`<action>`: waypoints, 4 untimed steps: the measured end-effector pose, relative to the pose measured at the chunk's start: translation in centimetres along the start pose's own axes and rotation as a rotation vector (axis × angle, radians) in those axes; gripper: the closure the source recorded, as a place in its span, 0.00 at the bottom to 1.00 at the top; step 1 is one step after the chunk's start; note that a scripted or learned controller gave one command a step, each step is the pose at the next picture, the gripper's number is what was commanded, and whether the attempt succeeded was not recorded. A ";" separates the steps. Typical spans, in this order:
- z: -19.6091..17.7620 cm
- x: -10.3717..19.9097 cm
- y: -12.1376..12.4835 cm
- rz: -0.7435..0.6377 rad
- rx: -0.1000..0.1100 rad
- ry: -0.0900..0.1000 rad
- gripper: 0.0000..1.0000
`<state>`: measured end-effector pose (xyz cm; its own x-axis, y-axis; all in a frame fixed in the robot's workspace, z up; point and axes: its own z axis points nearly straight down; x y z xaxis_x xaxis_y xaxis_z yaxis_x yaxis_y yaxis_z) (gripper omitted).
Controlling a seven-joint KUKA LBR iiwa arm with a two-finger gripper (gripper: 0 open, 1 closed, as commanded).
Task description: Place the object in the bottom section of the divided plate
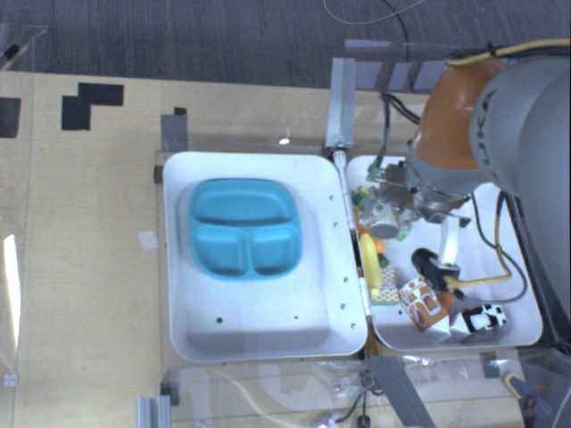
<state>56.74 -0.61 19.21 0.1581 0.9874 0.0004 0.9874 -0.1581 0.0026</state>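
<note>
well, the step in hand looks like the pick itself. the gripper (385, 219) hangs low over the left side of the right bin (516, 303), in the clutter just beside the wall it shares with the left bin (268, 319). whether it is apart, together or clamped on anything i cannot tell, because its own body covers the tip from this angle. the object it is after is probably the orange piece (360, 222) against that wall, though the yellow piece (371, 273) next to it is about as likely. either way the task's thing is in the right bin, and the divided plate (243, 228) in the left bin has nothing in it.

to do this well, i'd come straight down on one piece alone, clear of its neighbours and the wall. then close and lift high enough to clear both rims before crossing. on the plate, aim for the side nearer the camera, where two small compartments lie side by side below the one wide compartment.

the small things packed under the gripper, some greenish, blur together. the arm (526, 123) hides the bin's far right corner. the patterned carton (423, 303) and the black-and-white toy (487, 317) lie well apart from the gripper, near the front wall.
</note>
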 end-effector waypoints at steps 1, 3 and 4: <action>-7.7 6.9 2.1 -0.093 -0.002 0.001 1.00; -6.3 15.2 -0.7 0.057 0.000 0.000 1.00; -6.3 15.2 -0.7 0.057 0.000 0.000 0.00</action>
<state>58.46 14.55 25.48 0.2138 0.9769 0.0003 0.9769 -0.2138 0.0023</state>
